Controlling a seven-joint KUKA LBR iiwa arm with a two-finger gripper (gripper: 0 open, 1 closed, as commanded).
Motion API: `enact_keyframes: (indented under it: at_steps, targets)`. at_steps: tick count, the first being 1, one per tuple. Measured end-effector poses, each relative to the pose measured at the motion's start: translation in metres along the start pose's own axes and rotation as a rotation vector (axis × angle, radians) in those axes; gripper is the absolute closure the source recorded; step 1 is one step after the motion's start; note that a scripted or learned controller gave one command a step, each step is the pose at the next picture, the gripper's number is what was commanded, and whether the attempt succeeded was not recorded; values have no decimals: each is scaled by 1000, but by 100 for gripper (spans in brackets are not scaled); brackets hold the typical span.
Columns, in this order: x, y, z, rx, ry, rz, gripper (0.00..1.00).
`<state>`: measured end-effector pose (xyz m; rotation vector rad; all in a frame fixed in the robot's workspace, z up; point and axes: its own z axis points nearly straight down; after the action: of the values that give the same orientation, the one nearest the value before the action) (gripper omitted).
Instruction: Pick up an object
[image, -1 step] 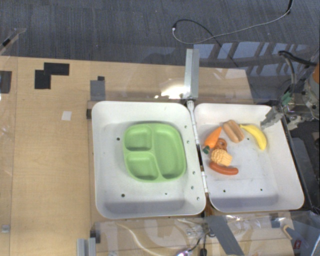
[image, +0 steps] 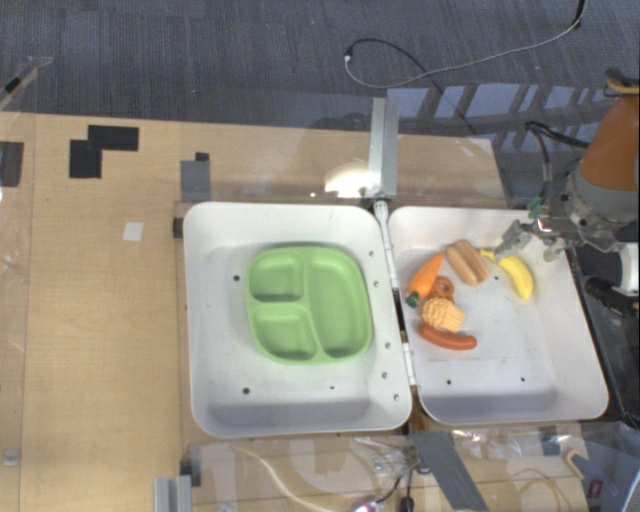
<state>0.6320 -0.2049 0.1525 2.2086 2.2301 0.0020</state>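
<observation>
The right bin (image: 520, 380) holds a small pile of toy food: an orange carrot (image: 427, 274), a hot dog in a bun (image: 465, 262), a yellow banana (image: 516, 277), a corn cob (image: 443, 315), a red sausage (image: 449, 340) and a small brown piece (image: 441, 290). My gripper (image: 532, 243) hangs at the bin's far right corner, just beyond the banana and right of the hot dog. It is open, with nothing between its two fingers (image: 512, 238).
The left bin (image: 215, 390) carries a green divided plate (image: 306, 303). A metal post (image: 384, 140) rises behind the seam between the bins. The arm's orange band (image: 612, 152) sits at the right edge, with cables behind it.
</observation>
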Motion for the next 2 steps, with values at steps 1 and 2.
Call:
enact_keyframes:
  at_steps: [1,2]
  targets:
    - [0,-7,54,-6,-1,-7,0]
    - [-1,-5,39,-14,-5,-8,100]
